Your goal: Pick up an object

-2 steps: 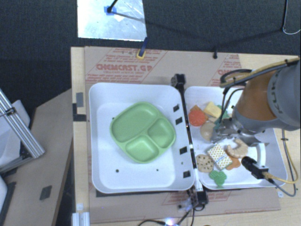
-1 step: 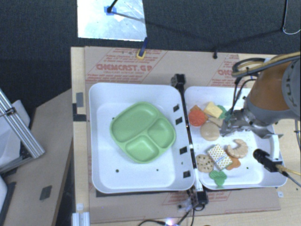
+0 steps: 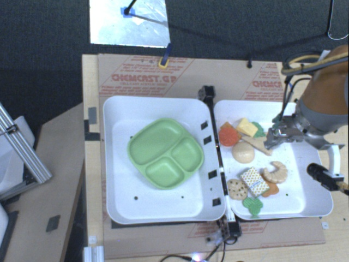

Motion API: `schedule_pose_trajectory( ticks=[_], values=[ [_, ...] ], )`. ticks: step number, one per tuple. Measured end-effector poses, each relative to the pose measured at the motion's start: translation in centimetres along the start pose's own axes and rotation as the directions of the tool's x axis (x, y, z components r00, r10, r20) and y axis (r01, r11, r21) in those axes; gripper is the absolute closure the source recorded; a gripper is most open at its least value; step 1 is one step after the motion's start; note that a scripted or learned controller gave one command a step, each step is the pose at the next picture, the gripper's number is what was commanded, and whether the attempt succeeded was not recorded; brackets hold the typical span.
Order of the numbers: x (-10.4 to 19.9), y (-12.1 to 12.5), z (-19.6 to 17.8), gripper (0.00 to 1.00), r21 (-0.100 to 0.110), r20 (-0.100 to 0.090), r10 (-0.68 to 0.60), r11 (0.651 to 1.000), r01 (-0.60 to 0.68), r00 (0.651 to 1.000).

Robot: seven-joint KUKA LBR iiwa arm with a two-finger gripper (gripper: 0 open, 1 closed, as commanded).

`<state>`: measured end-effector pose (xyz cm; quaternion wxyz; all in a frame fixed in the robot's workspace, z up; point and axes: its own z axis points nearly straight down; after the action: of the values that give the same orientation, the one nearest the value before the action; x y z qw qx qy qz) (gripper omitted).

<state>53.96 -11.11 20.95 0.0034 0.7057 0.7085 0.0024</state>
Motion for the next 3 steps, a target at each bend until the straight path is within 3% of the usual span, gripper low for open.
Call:
schedule_pose_trajectory(
  ticks=[1,3],
  values=[
    [0.0,0.1,-1.6,1.0,0.005,-0.001,0.0,1.0,0.0,1.0],
    [10.6,5.0,-1.4,1.0,0.005,-0.003,-0.007,1.0,0.007,1.0]
  ],
)
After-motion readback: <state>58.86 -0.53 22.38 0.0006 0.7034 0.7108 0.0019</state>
